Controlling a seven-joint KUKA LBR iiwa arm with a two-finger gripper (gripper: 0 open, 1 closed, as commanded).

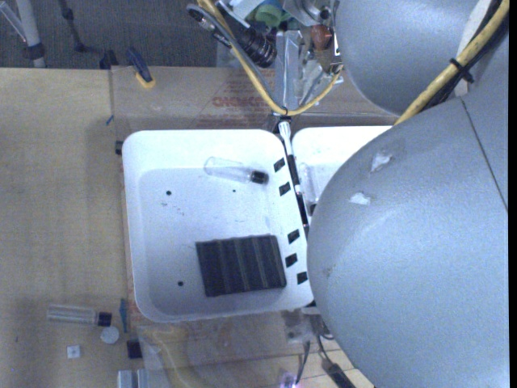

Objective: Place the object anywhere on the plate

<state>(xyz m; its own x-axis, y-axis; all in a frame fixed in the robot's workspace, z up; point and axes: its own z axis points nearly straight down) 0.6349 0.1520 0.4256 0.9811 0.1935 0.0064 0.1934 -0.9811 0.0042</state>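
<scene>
Right bin (339,148) mostly hidden behind the grey arm (412,241), with just an upper-left corner of white rim and floor showing at centre right of the frame. Arm itself cut off by the right, top and bottom edges. Wrist parts (311,23) at top centre cropped by the top edge, tangled with a yellow cable (452,71); too cluttered to tell apart. Lower right corner of the left bin (133,217) covered by the arm. Small clear tube (234,170) in the left bin blurred, dark cap barely distinct. Bits on the bench at lower left (89,318) too small to identify, some cut by the bottom edge.
</scene>
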